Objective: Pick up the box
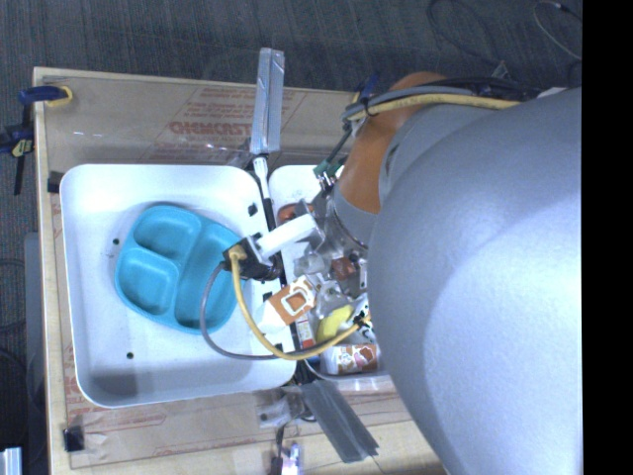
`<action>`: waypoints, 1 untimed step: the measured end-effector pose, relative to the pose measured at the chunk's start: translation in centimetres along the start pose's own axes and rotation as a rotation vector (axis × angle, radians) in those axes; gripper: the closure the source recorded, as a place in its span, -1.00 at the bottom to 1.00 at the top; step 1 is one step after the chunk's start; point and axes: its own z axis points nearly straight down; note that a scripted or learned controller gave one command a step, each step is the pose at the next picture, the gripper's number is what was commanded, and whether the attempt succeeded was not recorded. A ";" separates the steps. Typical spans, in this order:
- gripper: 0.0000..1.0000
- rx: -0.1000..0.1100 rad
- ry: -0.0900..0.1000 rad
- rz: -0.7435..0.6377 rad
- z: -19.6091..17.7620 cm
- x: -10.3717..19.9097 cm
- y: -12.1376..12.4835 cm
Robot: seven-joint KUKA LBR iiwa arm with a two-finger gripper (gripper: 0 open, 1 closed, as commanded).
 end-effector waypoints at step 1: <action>-1.00 0.000 0.000 0.000 0.0 0.0 0.0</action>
